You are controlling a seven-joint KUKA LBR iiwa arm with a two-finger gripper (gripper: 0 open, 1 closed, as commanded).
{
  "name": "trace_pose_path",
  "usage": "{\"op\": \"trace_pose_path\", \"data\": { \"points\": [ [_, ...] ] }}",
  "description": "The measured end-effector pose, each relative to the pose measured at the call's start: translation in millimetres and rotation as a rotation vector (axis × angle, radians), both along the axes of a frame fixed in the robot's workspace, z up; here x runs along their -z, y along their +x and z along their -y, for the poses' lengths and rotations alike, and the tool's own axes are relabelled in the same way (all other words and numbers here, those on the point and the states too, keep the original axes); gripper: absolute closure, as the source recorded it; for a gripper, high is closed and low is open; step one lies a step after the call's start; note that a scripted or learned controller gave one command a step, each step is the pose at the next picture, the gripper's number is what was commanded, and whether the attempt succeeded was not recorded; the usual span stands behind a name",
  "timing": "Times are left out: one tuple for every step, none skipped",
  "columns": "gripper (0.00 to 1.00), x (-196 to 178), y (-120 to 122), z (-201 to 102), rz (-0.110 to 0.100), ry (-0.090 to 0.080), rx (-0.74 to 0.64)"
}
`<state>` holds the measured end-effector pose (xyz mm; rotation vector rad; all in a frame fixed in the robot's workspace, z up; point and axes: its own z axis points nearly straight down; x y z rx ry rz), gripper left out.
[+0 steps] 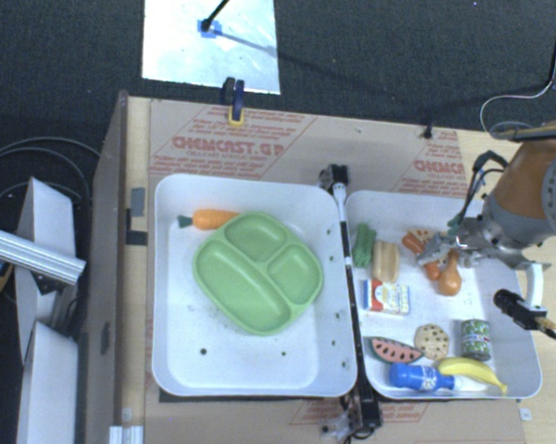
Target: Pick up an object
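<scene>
Because toys crowd the right bin [530, 368], the pincer [442, 255] comes low at its far side, over a chicken drumstick [449, 277] lying beside a bread roll [385, 260]; cannot tell its spread; nothing visibly pinched.

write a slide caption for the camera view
Gripper over toy food in the right bin; green plate in the left bin.

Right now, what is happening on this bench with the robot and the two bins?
The grey arm reaches in from the right, and its gripper is low over the right bin, at a small orange-brown toy near the bin's far side. Whether it has a hold on the toy cannot be told. Other toy foods lie in that bin, such as a banana and a watermelon slice. The left bin holds a green divided plate and a carrot.
</scene>
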<state>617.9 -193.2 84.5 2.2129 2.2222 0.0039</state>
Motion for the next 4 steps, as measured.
{"op": "trace_pose_path", "data": {
  "points": [
    [0.00, -10, -37, -30, -0.007, 0.003, 0.002],
    [1.00, -22, -34, -28, 0.000, 0.001, 0.000],
    [1.00, -32, -34, -29, 0.002, 0.001, -0.001],
    [1.00, -42, -33, -29, 0.004, 0.002, -0.003]
  ]
}}
